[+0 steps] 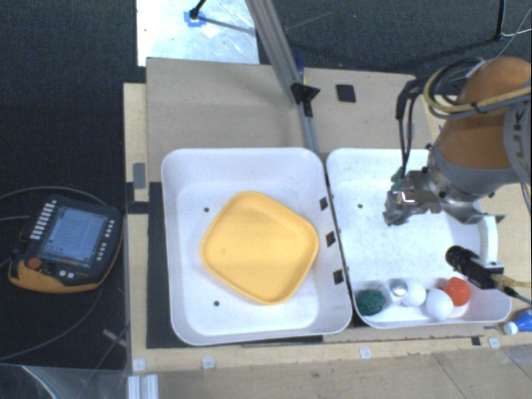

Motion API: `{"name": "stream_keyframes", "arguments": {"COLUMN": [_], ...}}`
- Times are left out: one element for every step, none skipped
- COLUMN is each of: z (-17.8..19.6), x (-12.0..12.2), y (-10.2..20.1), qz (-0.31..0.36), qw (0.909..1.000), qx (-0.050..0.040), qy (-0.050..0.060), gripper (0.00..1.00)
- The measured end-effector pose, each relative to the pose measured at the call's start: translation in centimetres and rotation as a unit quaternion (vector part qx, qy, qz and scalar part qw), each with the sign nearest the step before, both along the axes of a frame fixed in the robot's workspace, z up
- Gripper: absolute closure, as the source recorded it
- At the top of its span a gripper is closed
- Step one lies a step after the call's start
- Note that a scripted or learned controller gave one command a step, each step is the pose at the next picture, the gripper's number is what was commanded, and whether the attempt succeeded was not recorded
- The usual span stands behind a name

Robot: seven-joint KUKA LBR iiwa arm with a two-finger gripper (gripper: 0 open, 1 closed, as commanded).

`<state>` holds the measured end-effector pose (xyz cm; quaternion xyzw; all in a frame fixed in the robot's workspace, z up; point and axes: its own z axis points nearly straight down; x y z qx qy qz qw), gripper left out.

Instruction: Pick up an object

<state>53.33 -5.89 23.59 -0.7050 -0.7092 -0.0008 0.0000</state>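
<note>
Well, one yellow plate (259, 245) lies in the left bin (187, 181), four small objects (413, 296) crowd the right bin's (357, 181) near edge, and the gripper (401, 209) hovers above, jaw state unclear.

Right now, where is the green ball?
The green ball sits in the right bin, at its near left corner, just left of a small silver ball and two white balls.

Taking the right bin (366, 223) as the anchor: the left bin (179, 223) touches its left side with a plate (259, 246) lying inside. Along the right bin's front wall sit a scrubber (371, 300), two balls (426, 299) and a cap (456, 290), and the gripper (402, 209) hangs over its middle.
</note>
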Motion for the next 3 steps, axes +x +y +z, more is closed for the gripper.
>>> {"name": "stream_keyframes", "arguments": {"z": [-1.0,-0.6,-1.4], "x": [1.4,3.3,4.4], "y": [4.8,9.6,15.0], "qz": [-0.001,-0.001,0.000], "qw": [1.0000,1.0000,1.0000], "qx": [-0.0004,0.0000,0.0001], "qy": [0.000,0.000,0.001], "gripper": [1.00,1.00,1.00]}}
